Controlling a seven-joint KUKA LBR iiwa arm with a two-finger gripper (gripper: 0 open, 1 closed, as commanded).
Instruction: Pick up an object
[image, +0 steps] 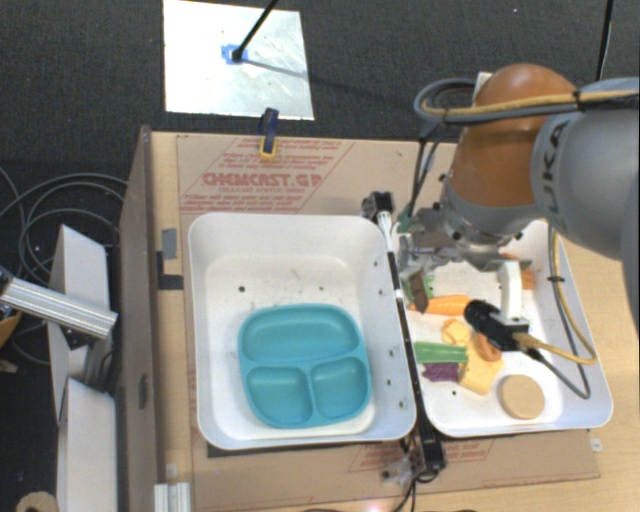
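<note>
arm (520, 150) covering right bin's (590, 400) far end

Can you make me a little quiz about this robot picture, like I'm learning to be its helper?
1. True or false: the blue plate lies in the left bin.
2. Which bin holds the toy food, like the carrot and the round cookie: left or right?
3. What lies right next to the purple piece: A) green piece B) blue plate C) a spoon

Key: 1 true. 2 right bin. 3 A.
</note>
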